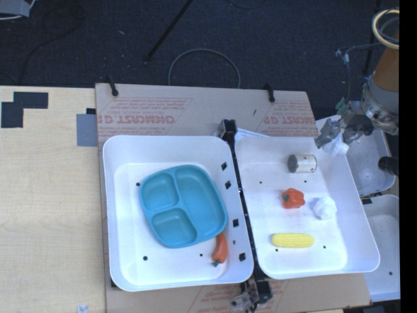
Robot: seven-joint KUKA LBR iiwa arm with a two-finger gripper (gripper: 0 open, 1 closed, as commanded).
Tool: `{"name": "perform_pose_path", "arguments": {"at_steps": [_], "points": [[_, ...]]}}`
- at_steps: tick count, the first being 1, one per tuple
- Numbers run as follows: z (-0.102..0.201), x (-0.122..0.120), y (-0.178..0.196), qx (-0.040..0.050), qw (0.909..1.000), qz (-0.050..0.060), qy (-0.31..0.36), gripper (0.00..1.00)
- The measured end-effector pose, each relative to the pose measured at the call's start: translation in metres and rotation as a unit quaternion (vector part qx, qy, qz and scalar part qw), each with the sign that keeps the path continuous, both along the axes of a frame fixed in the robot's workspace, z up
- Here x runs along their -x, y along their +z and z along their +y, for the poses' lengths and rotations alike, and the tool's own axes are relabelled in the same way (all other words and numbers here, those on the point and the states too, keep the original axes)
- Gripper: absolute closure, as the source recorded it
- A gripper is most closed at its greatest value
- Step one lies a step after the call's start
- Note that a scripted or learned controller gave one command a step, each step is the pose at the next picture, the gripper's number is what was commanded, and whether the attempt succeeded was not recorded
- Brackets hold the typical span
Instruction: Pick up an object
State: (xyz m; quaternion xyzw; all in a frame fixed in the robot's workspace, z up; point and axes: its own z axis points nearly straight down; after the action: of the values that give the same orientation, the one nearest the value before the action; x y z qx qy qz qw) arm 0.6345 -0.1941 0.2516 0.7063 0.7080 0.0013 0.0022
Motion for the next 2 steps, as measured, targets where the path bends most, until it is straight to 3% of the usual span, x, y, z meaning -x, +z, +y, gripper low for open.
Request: {"name": "perform_pose_path", "arguments": {"at_steps": [2], "points": [[0.095,0.025,-0.007,-0.002,1.0,0.004,0.001,1.0]]}}
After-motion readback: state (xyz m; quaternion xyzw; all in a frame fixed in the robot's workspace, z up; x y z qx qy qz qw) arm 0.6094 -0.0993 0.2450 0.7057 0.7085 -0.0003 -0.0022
